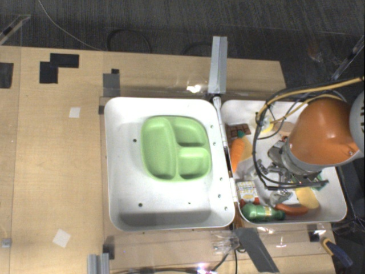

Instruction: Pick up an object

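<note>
Orange carrot (238,150) in right bin (341,207)

Wooden bench (51,170), light tan, w/ black tape patches at far left corner. Two shallow white bins sit directly on it, side by side, edges touching. Left bin (122,153) lies well left of the jaws. Right bin (336,207) sits under the jaws, its rim showing just right of and below them. Grey metal post (218,64) stands on the bench at the bins' seam, up-left of the jaws. Small white paper squares (61,238) lie on bare wood, far left of the jaws.
</note>
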You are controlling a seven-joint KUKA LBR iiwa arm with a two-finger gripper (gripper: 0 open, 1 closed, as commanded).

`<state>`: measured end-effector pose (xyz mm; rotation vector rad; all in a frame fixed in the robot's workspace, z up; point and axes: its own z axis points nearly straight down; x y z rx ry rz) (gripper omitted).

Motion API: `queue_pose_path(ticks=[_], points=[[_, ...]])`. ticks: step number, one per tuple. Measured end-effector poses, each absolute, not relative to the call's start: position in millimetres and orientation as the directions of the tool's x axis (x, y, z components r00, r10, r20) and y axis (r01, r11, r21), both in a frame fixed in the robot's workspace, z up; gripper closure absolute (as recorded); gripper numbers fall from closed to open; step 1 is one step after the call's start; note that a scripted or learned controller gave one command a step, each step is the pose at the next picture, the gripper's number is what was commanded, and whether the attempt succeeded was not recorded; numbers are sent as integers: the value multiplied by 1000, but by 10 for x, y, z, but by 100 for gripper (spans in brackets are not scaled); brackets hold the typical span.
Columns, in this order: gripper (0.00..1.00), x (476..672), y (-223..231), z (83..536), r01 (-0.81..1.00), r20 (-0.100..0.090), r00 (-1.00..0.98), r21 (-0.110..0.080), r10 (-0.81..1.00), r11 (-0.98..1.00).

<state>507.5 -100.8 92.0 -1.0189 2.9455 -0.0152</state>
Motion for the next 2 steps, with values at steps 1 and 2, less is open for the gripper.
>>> queue_pose_path(ticks=[1, 2], points=[[0, 5349, -2098, 1113, -578, -7, -816, -11, -578, 816], [0, 5252, -2058, 908, -537, -11, -844, -11, -537, 844]])
